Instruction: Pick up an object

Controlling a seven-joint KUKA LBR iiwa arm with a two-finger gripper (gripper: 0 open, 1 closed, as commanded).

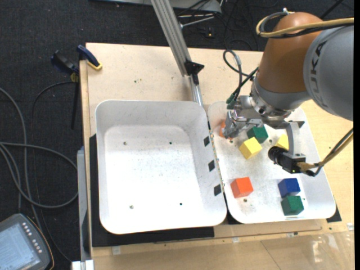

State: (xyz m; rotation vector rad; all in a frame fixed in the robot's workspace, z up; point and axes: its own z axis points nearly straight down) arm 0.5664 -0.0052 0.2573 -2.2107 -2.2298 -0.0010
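The claw (235, 124) is mostly covered by the wrist above it, so whether anything is gripped can't be made out. A reddish thing (224, 129) just beside it is half hidden. A green block (259, 134) close by is partly tucked under the arm. The arm (332, 55) gets cut off at the right edge.

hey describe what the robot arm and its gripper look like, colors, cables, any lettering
The arm is thick and rounded, grey, with a glossy orange band above the wrist and dark lettering on the grey shell. Thin cables loop beside the wrist. The gripper is bare metal, and a small black unit sits alongside it.
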